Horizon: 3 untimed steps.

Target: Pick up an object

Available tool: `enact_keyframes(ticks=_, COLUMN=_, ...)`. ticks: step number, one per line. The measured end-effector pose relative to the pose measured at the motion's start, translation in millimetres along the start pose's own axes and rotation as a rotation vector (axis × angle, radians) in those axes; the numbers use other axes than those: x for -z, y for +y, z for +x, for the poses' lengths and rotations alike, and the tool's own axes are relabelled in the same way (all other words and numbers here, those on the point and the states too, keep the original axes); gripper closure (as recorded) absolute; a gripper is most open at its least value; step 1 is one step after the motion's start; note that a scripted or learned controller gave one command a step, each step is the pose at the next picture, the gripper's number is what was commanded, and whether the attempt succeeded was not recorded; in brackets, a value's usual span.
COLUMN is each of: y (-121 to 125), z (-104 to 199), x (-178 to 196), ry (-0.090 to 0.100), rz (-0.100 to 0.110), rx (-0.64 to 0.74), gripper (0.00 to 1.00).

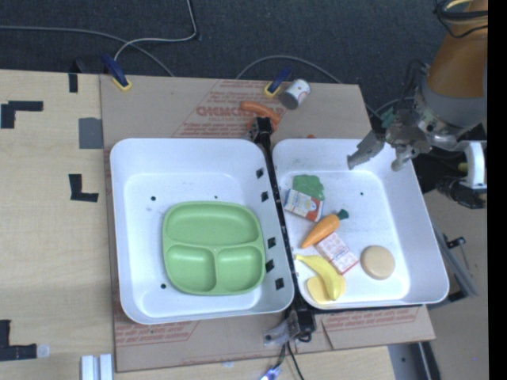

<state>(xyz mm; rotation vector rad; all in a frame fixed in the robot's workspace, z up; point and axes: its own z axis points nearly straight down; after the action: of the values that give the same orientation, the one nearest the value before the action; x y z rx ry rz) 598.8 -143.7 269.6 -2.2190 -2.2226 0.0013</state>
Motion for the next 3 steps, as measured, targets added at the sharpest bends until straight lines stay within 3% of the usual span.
enact_keyframes(ticks=1, y=-22.3, z=45.2, x=-106.6, ry=0.001, rz=0.003, rx=0.0, gripper=0.0)
enact_keyframes(ticks=2, y=-51.3, z=42.8, x=-174.0, ry=0.001, rz=0.002, rx=-0.001, gripper=0.0)
enact_keyframes(ticks=3, y=-56.3, z=46.7, x=-183.1, ry=-0.003, rz=-0.006, rx=-0.002, gripper=0.0)
